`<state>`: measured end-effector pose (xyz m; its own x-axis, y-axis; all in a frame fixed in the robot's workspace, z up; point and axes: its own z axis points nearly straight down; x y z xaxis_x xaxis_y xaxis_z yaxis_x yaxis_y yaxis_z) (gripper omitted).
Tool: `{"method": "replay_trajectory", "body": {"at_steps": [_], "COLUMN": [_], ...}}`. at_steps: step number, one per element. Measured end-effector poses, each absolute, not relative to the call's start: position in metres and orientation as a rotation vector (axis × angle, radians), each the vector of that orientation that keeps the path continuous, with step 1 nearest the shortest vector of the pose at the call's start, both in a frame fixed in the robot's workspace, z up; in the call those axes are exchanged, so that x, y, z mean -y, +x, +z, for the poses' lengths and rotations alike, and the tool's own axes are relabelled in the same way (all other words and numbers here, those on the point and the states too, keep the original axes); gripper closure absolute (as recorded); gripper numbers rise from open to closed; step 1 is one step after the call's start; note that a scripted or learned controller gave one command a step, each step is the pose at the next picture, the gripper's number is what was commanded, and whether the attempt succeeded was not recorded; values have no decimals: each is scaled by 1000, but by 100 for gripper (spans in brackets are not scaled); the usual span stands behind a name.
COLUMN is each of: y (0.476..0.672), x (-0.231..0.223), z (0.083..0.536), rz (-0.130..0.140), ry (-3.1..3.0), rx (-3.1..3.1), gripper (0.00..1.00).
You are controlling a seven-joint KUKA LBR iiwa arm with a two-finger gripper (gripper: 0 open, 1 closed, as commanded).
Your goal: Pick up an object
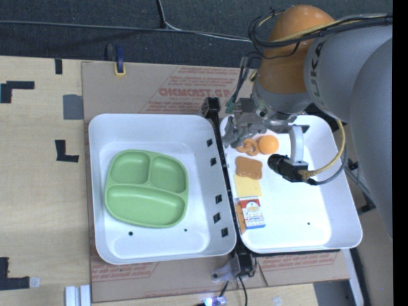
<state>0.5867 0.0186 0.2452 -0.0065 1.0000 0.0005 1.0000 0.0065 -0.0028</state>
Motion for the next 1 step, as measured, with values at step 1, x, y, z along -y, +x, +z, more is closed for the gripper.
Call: {"method": "replay_trajectory", "body": {"at_steps": [1], "y": [615], "x": [-72], "z": [236], "rz": [0], "ry": [-2213], "rx": [2228], "gripper": [100]}}
